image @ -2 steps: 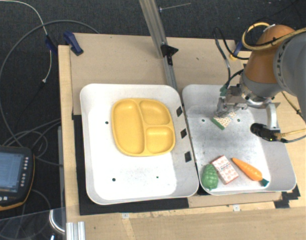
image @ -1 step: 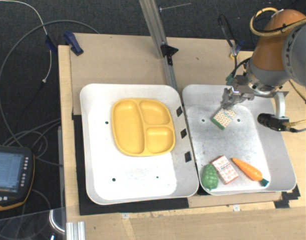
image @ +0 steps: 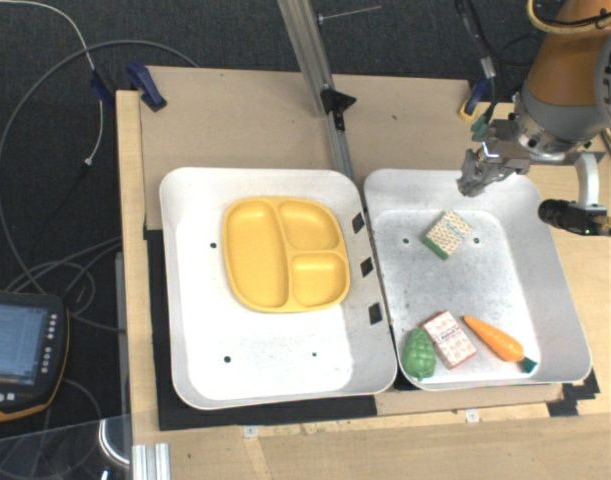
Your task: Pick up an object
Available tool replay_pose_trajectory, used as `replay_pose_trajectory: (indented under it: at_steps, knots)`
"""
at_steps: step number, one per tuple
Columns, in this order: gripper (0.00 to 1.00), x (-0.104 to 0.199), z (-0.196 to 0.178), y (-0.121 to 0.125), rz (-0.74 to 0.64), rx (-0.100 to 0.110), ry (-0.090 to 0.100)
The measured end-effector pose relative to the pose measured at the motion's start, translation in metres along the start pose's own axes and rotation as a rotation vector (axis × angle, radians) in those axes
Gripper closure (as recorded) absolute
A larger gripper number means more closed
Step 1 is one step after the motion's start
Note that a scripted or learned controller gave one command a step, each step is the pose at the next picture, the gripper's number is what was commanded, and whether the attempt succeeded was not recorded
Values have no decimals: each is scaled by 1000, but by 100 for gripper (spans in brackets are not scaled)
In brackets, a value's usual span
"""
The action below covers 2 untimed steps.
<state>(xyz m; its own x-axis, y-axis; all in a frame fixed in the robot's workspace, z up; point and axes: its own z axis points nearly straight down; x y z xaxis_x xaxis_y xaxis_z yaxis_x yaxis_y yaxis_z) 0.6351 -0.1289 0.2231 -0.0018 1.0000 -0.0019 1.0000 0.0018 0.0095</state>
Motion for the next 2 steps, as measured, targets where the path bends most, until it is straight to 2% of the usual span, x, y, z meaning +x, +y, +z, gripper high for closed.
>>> replay_pose_trajectory:
  at_steps: [1,2]
  knots:
    - [100,0,-14,1,1,5,1]
    - [100,45,-13,-3,-3,11,4]
